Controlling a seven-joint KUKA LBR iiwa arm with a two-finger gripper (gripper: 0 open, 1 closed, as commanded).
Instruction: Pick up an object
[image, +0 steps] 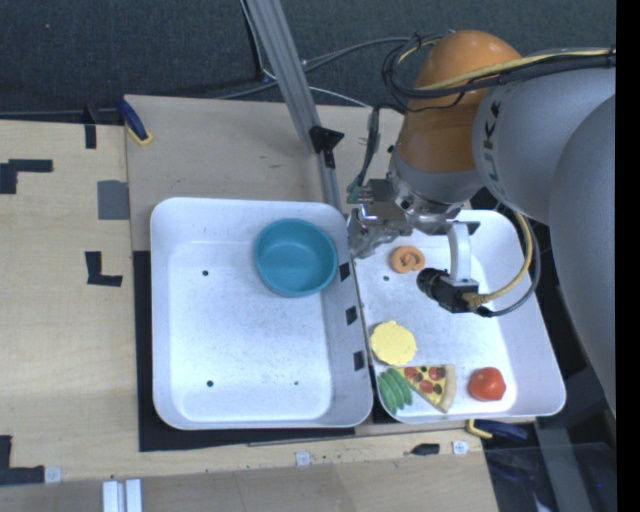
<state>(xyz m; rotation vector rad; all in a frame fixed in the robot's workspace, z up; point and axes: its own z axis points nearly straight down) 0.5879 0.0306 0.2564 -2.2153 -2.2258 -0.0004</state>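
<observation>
While glossy, blue bowl (294, 257) looks round.

Bowl (295, 257) in left bin (190, 340); toy foods in right bin (525, 340).

A bulky grey arm (560, 150) is seen, capped by a rounded orange band (455, 95) above the wrist. Black and yellow cables (515, 275) are looped around its metallic gripper mount (400, 215).

arm (560, 110) cropped at right edge
</observation>
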